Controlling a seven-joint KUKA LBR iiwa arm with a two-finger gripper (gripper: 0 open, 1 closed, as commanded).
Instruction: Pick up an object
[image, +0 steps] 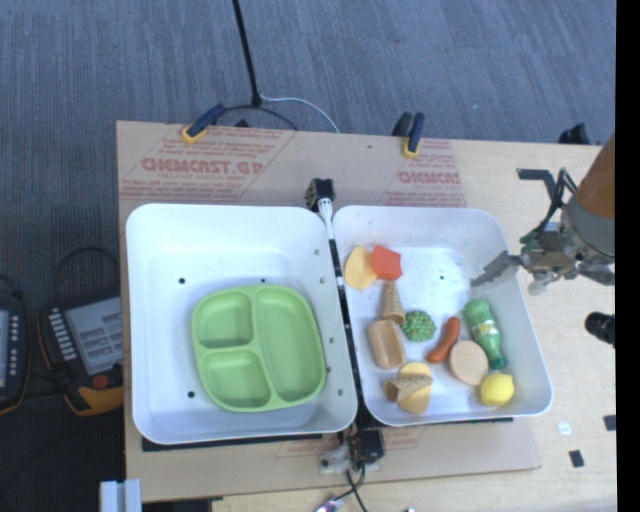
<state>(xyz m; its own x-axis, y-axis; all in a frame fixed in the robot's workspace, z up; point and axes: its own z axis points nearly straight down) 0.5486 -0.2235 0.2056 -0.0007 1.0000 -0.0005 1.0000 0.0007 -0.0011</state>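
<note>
Green plastic catches our eye first: a small bottle (485, 331) lies in the right bin (452, 226), toward its right wall, with its long axis running from upper left to lower right and its cap end toward the upper left. Below it we see a yellow lemon (496, 389), and beside it a round tan slice (467, 362) and an orange carrot (444, 339). Further left in the same bin lie a green pea cluster (419, 325), a bread roll (385, 343), a cone (391, 300), a red piece (386, 262) and a yellow piece (358, 268).

At the right edge of the frame we see the gripper (515, 264) over the bin's right rim, just above the bottle. Its fingers seem spread apart with nothing between them, though the view is small and we cannot be certain. The left bin (160, 240) holds a green divided plate (260, 346).
</note>
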